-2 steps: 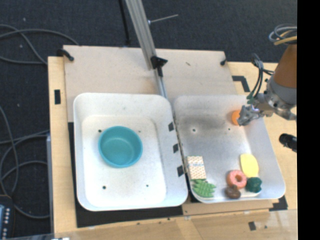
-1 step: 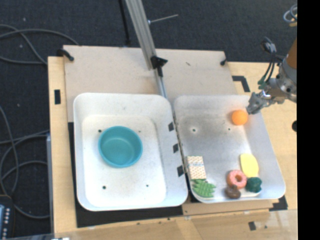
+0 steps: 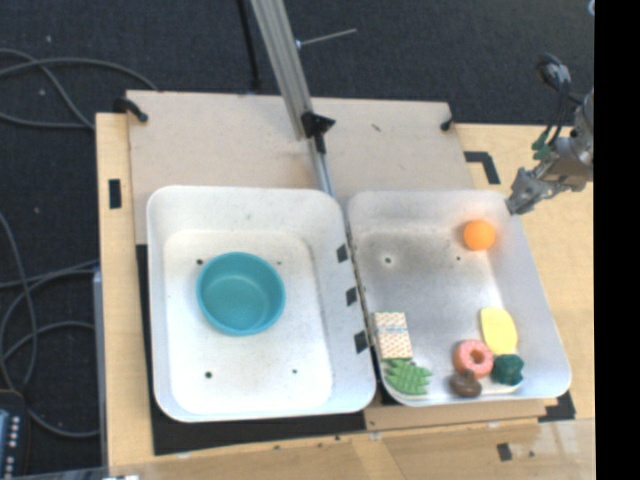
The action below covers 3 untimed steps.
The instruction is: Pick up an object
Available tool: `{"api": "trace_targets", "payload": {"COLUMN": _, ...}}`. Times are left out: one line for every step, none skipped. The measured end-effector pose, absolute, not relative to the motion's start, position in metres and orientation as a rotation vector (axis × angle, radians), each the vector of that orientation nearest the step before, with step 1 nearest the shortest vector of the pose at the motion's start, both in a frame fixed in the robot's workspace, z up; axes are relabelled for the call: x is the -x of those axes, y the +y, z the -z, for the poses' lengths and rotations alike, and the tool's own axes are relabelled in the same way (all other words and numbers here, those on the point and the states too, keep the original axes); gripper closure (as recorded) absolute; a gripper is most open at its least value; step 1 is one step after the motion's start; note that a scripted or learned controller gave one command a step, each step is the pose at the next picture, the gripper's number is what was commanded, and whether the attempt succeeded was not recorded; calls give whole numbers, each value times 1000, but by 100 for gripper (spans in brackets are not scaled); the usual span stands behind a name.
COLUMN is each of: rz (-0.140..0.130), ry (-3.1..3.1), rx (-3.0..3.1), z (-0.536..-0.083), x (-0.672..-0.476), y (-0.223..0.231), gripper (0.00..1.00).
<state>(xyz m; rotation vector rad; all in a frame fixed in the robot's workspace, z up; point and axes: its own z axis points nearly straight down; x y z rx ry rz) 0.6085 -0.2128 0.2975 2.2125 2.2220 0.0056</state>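
The gripper (image 3: pixel 524 200) hangs past the right bin's (image 3: pixel 525 268) far corner; I can't tell its state. Nearest below-left sits the orange ball (image 3: pixel 479 234).

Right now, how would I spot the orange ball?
Look in the right-hand white bin, at its far corner beneath the gripper. The orange ball lies alone there, round and plain, while the other toys cluster along the near edge.
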Motion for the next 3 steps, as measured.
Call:
{"api": "trace_targets", "payload": {"rz": 1, "ry": 2225, "rx": -2216, "z": -286, "x": -599, "y": -170, "gripper": 100}}
{"api": "trace_targets", "payload": {"rz": -2, "ry": 2227, "rx": -2214, "z": -290, "x": -596, "y": -119, "gripper": 100}}
{"api": "trace_targets", "payload": {"rz": 0, "ry": 2227, "rx": -2215, "z": -280, "x": -600, "y": -75, "gripper": 100}}
